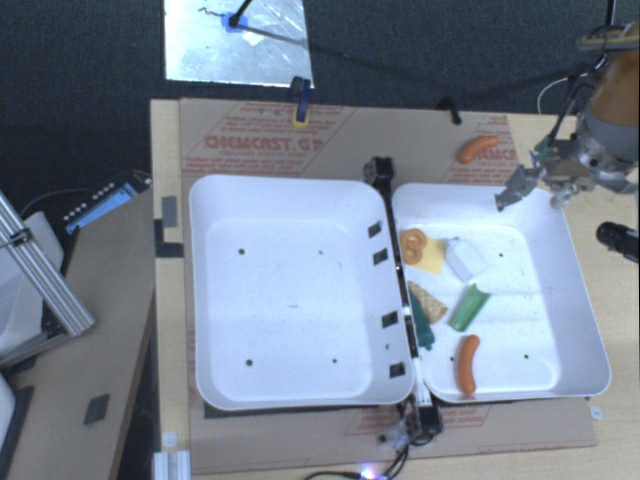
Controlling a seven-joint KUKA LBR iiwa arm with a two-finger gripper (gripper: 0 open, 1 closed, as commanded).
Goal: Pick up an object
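Observation:
The right bin [570, 298] holds several small items. An orange ring [413, 240] lies against a yellow wedge [432, 259], with a white block [465, 260] beside them. Lower down are a green cylinder [467, 308], a tan cracker-like piece [427, 301], a dark teal piece [426, 332] and an orange sausage [466, 364]. My gripper [535, 190] hangs over the bin's far right rim, well above and to the right of the items. Its two fingers are spread open with nothing between them.
The left bin [210, 268] sits beside the right one, with a black divider strip [392, 268] between them. Another orange sausage [478, 148] lies on the cardboard behind the right bin, left of my gripper. A blue-and-yellow clamp [300, 103] stands at the back edge.

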